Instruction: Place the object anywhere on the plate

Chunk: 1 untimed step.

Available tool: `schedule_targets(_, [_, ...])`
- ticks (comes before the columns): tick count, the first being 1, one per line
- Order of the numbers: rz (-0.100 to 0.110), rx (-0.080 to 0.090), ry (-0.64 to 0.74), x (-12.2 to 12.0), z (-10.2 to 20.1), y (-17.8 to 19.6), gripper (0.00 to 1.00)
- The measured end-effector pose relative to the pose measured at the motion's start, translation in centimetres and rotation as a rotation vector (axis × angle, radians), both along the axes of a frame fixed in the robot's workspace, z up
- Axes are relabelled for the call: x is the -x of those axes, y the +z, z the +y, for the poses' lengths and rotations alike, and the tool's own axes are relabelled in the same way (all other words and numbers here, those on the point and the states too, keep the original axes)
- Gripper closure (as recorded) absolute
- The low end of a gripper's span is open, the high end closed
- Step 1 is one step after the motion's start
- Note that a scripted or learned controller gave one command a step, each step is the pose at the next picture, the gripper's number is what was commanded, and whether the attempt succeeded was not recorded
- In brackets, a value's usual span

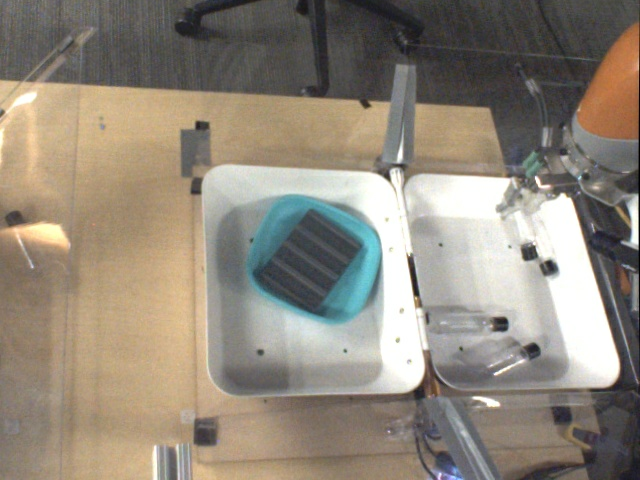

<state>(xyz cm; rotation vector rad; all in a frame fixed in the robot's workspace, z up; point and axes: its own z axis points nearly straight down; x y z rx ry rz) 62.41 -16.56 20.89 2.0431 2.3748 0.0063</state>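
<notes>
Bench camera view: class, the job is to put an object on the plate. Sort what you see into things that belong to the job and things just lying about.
Belongs to the job:
- blue plate in the left bin
- dark ridged block lying on the plate
- end effector above the right bin

Just lying about:
- clear tubes with black caps in the right bin
- office chair on the floor

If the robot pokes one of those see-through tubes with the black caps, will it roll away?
Probably. The clear tube looks round and lies on its side on the flat floor of the right bin, so a sideways nudge would likely roll it. Its smooth, see-through wall may be slippery to pinch. It looks thin and light, perhaps breakable.
</notes>
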Motion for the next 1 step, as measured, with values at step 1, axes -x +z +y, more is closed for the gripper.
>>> schedule_targets(1, [0.0,0.0,0.0,0.0,0.0,0.0,0.0])
